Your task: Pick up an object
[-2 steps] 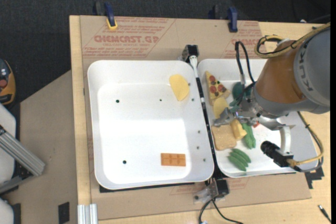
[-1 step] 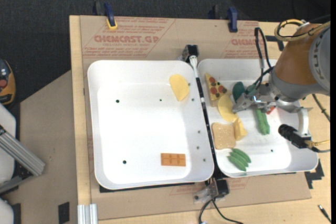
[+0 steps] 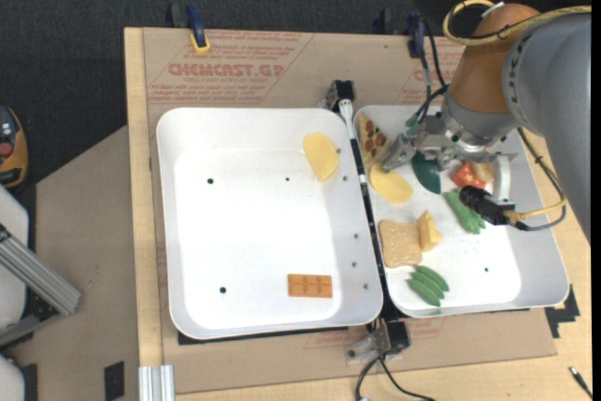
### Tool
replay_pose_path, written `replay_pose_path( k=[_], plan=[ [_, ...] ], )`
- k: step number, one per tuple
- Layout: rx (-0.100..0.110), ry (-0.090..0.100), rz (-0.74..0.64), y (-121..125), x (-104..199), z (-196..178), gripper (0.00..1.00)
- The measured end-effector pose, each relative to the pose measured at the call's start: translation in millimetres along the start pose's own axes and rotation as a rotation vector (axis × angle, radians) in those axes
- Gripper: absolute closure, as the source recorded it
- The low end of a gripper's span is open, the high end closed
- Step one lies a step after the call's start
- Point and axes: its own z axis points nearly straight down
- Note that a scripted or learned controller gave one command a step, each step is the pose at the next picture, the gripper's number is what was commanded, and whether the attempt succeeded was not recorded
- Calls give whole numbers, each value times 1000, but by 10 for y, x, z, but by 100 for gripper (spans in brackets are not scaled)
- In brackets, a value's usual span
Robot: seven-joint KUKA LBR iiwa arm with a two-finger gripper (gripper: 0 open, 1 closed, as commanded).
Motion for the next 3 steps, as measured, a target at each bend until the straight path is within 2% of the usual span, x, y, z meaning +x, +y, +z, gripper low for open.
replay_pose_path(
  k=[1, 2, 3],
  plan=[
    [8, 2, 6, -495, 127, -1, 0],
    [2, -1, 2, 146, 100, 11, 0],
    [18, 6, 2, 342, -206, 25, 0]
  ],
)
